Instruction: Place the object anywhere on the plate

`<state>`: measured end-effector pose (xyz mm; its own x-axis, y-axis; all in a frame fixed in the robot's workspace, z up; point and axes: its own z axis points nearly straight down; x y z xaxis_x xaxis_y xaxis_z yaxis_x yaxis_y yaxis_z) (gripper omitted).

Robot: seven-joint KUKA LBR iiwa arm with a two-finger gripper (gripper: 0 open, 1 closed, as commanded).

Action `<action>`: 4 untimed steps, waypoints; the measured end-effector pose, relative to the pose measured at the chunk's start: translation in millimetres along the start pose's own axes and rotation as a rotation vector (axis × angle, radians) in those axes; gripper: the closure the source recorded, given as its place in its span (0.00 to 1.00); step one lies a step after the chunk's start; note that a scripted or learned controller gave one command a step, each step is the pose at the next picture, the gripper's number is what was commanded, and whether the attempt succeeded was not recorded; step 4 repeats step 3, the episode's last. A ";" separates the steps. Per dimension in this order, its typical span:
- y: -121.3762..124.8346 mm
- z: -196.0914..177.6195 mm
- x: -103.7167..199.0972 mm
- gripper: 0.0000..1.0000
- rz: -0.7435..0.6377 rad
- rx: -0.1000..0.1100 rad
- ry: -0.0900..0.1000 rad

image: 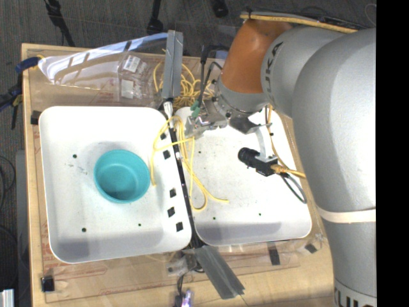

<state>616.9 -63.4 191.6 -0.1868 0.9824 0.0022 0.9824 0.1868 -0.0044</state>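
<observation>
Bench (115,280): pale wood carrying two shallow white bins side by side, with dark carpeted floor (96,11) beyond its far edge.
Plate (121,174): teal, round and deep like a bowl, smooth and glossy; it sits upright in the middle of the left bin (64,235), towards the bench's left edge.
Gripper (198,117): low over the right bin's far-left corner, near the bench's far edge and well apart from the plate. It is mostly hidden under the wrist, so I cannot tell its grasp state.
Pale lump (183,114): small, whitish and rounded, just beside the gripper; too small to identify.
Right bin (255,229): white plastic with rounded corners, its right side covered by the arm.
Arm (319,107): bulky matt grey shell with an orange band (252,50); it is cut off at the right, and its dark lettering is too slanted to read.
Plastic sheet (96,66): clear and crumpled, at the bench's far-left corner.
</observation>
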 end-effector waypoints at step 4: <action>-29.3 1.7 113.2 0.00 0.260 0.003 -0.001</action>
